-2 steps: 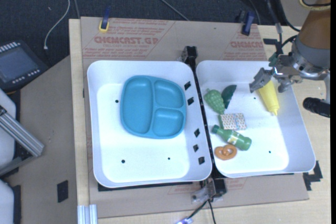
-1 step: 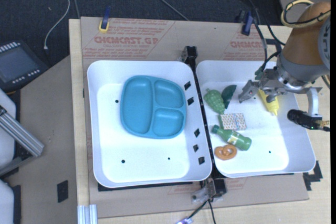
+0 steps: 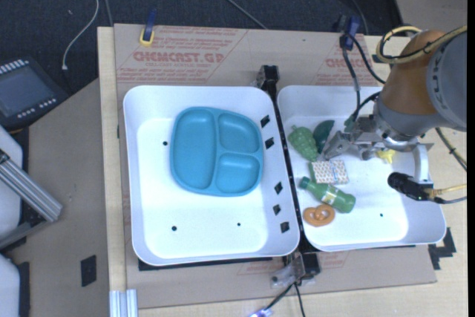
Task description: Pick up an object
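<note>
You have five small things grouped in the right bin (image 3: 415, 230), toward its left wall. A dark green piece (image 3: 323, 132) and a lighter green lump (image 3: 303, 142) lie nearest the bin's far-left corner. Below them sits a pale speckled block (image 3: 329, 172), then a green bottle (image 3: 331, 194) lying on its side, then an orange ring (image 3: 320, 215) nearest the near-left corner.

The claw (image 3: 335, 147) hangs low over the block and the dark green piece; you cannot tell from here how wide it stands, and nothing shows between its fingers.

The left bin (image 3: 148, 219) carries one blue tray (image 3: 217, 151) with three compartments, toward its far edge.

Both bins rest on a brown cardboard surface (image 3: 208, 48) with two blue clamps at its far edge. Dark carpet with loose cables lies beyond it.
</note>
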`<move>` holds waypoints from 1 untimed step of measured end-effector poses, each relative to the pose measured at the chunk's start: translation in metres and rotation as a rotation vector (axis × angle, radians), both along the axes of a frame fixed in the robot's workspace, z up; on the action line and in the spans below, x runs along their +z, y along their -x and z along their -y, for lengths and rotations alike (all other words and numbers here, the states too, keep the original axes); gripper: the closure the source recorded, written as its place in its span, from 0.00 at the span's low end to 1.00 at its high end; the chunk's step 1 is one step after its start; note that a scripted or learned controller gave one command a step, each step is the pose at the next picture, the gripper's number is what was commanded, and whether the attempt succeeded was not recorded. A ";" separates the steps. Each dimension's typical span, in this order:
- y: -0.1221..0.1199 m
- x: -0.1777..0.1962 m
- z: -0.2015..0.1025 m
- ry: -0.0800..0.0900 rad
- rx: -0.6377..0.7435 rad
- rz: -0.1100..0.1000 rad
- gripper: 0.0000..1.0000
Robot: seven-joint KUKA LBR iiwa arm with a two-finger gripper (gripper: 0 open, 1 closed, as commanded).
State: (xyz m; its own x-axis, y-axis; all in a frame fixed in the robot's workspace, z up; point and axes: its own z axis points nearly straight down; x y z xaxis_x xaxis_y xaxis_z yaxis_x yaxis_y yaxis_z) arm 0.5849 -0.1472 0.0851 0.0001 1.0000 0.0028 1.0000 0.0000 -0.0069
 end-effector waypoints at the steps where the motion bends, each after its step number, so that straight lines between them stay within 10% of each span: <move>1: -0.002 0.015 0.000 0.001 0.000 0.008 1.00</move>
State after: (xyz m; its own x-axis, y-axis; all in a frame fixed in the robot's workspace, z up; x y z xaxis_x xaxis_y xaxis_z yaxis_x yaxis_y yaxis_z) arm 0.5871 -0.1476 0.1004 0.0005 1.0000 0.0016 1.0000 -0.0005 0.0007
